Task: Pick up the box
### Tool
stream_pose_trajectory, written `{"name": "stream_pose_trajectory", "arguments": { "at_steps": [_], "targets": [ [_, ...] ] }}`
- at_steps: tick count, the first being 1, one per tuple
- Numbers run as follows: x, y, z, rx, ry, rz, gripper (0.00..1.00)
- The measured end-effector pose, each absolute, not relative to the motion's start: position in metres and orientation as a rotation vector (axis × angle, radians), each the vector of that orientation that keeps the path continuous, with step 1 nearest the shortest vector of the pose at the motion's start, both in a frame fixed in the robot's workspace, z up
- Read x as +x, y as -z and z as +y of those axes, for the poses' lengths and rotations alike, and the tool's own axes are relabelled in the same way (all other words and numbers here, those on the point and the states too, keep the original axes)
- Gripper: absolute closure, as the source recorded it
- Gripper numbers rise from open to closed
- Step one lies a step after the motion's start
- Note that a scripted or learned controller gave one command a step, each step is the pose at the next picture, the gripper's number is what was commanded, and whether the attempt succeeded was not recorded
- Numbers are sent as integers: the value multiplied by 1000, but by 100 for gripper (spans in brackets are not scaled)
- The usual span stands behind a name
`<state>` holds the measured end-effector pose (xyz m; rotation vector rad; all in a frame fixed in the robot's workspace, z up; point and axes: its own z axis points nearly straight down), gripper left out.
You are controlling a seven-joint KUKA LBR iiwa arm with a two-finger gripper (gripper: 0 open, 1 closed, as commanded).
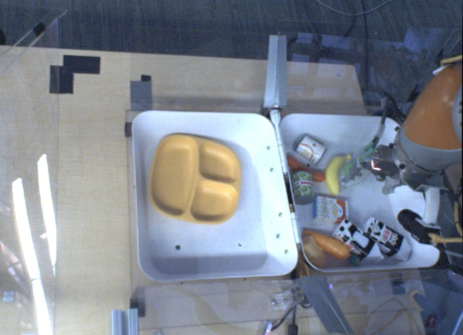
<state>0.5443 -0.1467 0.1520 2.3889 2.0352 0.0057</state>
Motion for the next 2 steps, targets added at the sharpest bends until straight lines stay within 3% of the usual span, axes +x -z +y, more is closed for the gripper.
{"name": "stream_pose_trajectory", "arguments": {
  "at_steps": [1, 2],
  "targets": [
    [540, -94, -119, 2272, -22, 2144, 0],
    [533, -96, -130, 2256, -34, 2154, 0]
  ]
}}
